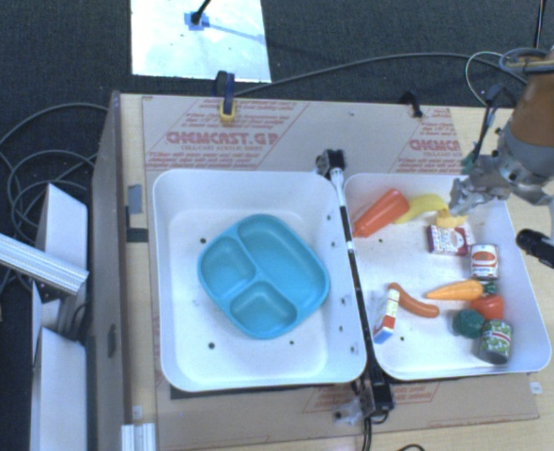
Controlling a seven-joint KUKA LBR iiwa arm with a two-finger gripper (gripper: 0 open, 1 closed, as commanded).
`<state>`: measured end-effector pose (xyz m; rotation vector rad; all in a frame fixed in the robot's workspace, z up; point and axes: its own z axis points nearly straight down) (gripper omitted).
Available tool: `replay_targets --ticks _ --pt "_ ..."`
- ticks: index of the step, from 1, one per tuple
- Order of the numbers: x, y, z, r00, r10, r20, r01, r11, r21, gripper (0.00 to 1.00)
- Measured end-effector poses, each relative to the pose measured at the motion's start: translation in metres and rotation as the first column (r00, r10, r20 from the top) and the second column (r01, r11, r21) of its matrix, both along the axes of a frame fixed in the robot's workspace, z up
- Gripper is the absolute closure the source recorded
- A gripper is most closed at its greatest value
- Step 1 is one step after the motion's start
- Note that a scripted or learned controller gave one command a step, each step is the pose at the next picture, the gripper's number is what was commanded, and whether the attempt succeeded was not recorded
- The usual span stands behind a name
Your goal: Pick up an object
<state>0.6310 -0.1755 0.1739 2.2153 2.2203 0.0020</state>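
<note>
I see the gripper (pixel 467 198) low over the small yellow plastic toy banana (pixel 429 206), which lies just beside the orange plastic toy carrot (pixel 380 211), and though I cannot tell its state, I judge the banana light, stiff, slick, best pinched across its middle.

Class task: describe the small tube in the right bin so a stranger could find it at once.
Start at the right white bin. Near its left wall, by the central divider, lies a small white tube with a blue end, touching a red-orange sausage. It is the bin's only white-and-blue item.
</note>
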Motion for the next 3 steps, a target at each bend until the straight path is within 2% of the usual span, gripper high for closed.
replay_targets --ticks 1,2,3 --pt "0.000 0.001 -0.001 1.000 0.001 -0.002 -0.001 1.000 0.001 0.00" --pt "0.008 -0.016 -0.084 1.000 0.001 0.005 -0.001 1.000 -0.001 0.00" --pt "0.009 -0.017 -0.071 1.000 0.003 0.009 -0.003 1.000 -0.003 1.00"
